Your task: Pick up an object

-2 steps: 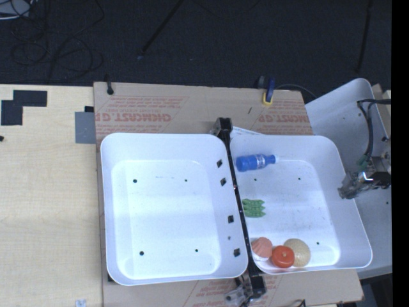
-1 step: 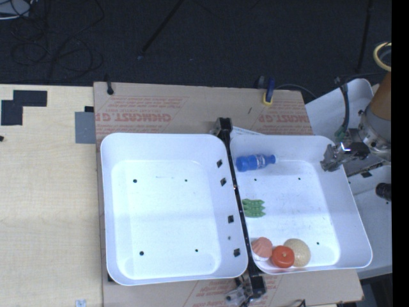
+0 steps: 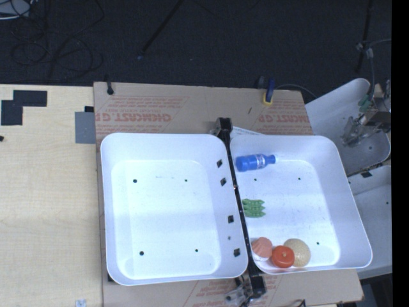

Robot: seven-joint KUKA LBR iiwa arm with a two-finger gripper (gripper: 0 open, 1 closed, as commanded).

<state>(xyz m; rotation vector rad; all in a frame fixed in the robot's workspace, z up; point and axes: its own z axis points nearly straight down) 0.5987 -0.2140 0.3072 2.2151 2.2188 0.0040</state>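
The right white bin (image 3: 332, 165) holds all the loose objects. A blue bottle (image 3: 254, 162) lies on its side near the bin's far left corner. A small green piece (image 3: 253, 208) rests against the left wall, about halfway down. In the near left corner, three things sit bunched together: a pink round piece (image 3: 261, 247), a red round piece (image 3: 282, 256) and a tan ball (image 3: 298, 251).
The left white bin (image 3: 118, 171) stands beside the right one, and a black divider (image 3: 234, 197) runs between them. Both bins rest on brown cardboard (image 3: 179, 107). White sheeting and metal hardware (image 3: 365, 121) stand off the bins' right side.
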